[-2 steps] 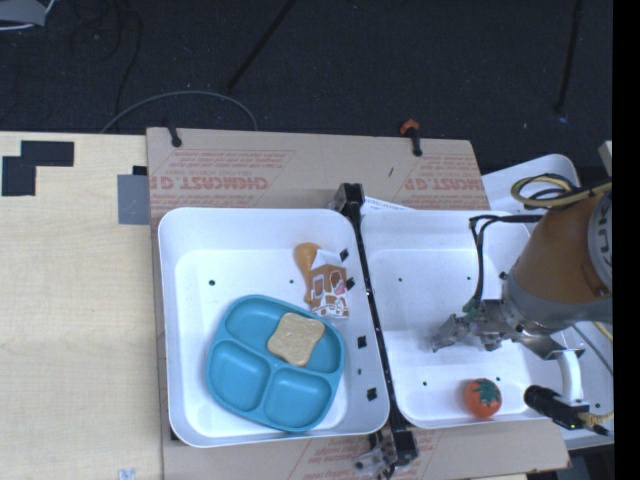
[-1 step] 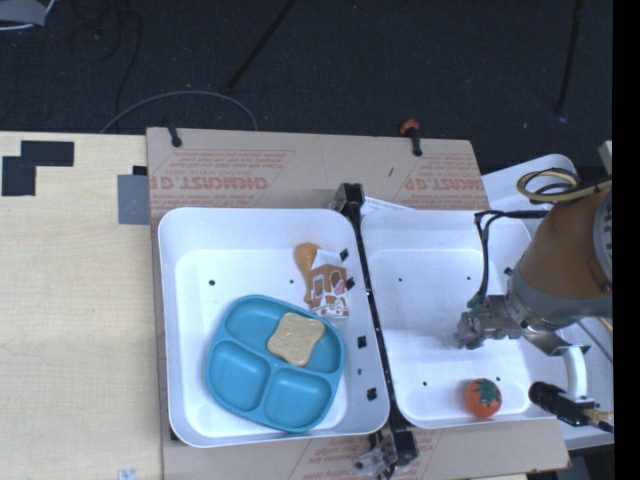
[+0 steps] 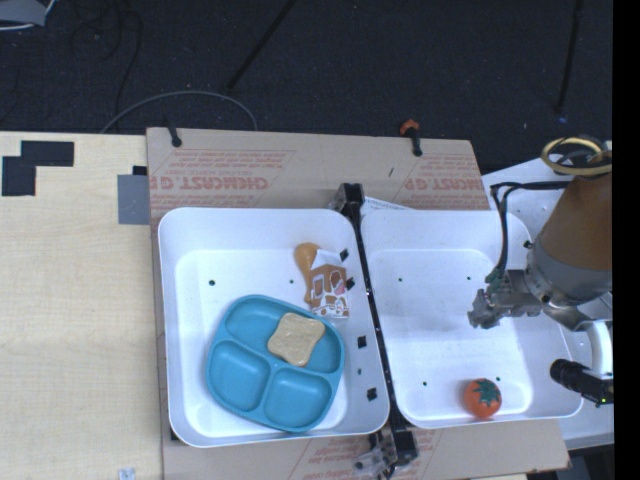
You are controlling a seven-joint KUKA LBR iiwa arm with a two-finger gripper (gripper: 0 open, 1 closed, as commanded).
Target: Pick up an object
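Note:
A small red-orange tomato-like ball [image 3: 482, 397] lies near the front of the right bin [image 3: 440, 268]. In the left bin [image 3: 190, 258] a blue divided plate [image 3: 272, 364] carries a tan slice of bread [image 3: 296, 338]. Behind the plate lie a small brown-and-white packet [image 3: 328, 291] and an orange-brown piece [image 3: 306, 258]. My gripper [image 3: 487, 311] hangs over the right side of the right bin, above and behind the ball, apart from it. Nothing shows between its tips.
A black divider [image 3: 365, 318] runs between the two bins. Cardboard [image 3: 300, 173] lies under and behind the bins. The wooden benchtop [image 3: 70, 318] spreads to the left. A black part [image 3: 578, 379] sticks in at the right bin's front right corner.

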